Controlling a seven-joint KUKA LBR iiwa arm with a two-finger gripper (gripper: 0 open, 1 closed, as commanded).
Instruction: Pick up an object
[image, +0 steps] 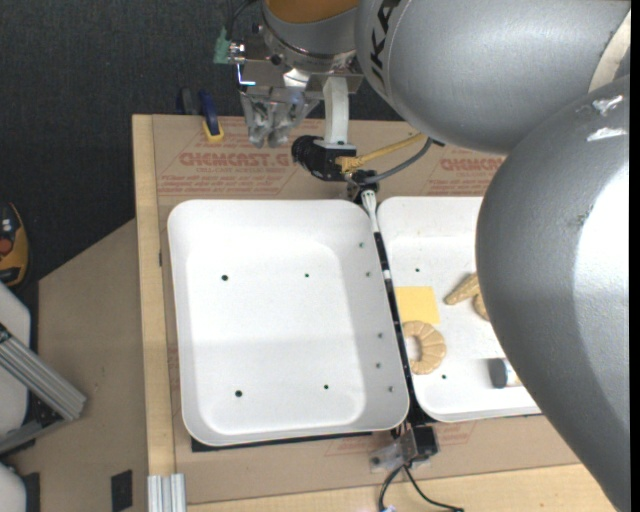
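Camera view is looking down on the brown cardboard-covered counter (160, 300), which is carrying two shallow white plastic bins side by side. Sitting toward the counter's left is the left white bin (280, 320), showing bare white floor with a few small dark dots. Lying toward the counter's right edge is the right white bin (430, 395), and the big grey arm (540, 180) is covering much of it.

Resting in the right bin, close to the wall it shares with the left bin, is a flat yellow square piece (417, 303). Touching that square's near edge is a tan ridged crescent-shaped object (427, 346). Farther right, by the arm's edge, a tan elongated object (463, 290) is lying, partly hidden behind the arm. Nearer the bin's front edge, a small grey block (497, 373) is peeking out from under the arm.

Hanging over the counter's far edge, beyond both bins, is the gripper (272, 125); its metal fingers are pointing down close together, with nothing visible between them, though how far apart they are standing I cannot tell.
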